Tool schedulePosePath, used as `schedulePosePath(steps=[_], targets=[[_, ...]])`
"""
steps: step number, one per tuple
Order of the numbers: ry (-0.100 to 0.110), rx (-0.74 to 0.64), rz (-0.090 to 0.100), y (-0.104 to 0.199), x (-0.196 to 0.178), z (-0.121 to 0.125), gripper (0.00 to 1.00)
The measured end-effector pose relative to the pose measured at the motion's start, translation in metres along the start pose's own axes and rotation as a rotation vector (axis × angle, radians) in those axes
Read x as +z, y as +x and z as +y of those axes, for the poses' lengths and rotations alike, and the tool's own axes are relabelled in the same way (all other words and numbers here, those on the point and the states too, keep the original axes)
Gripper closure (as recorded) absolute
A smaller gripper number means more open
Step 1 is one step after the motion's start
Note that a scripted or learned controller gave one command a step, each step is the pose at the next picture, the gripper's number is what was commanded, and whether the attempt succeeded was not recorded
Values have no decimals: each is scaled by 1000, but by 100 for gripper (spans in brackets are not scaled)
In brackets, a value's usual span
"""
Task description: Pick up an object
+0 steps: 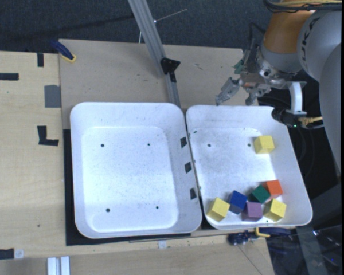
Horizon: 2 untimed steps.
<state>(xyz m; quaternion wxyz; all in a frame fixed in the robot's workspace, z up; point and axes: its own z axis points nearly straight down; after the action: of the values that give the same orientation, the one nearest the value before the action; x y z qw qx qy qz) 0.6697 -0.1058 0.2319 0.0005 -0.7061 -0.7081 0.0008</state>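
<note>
The grey arm (315, 33) reaches in above the far right corner of the surface (103, 73). The left bin (80, 153) and right bin (286, 153) sit side by side. The hand (237, 94) hangs over the right bin's far edge, fingers spread, grasping nothing. One yellow cube (264, 144) lies near the right wall; a cluster of cubes (249, 204) crowds the near right corner.

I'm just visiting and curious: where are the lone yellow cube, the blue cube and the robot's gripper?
Lone yellow cube (264, 144), camera view, its top face.
Blue cube (238, 200), camera view, its top face.
Gripper (236, 95), camera view, midway between its fingertips.
</note>
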Motion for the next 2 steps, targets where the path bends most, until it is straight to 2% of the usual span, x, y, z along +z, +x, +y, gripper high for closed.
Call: schedulePosePath(steps=[1, 2], targets=[[0, 1, -1, 0, 0, 0, 0], [6, 1, 0, 4, 64, -4, 0]])
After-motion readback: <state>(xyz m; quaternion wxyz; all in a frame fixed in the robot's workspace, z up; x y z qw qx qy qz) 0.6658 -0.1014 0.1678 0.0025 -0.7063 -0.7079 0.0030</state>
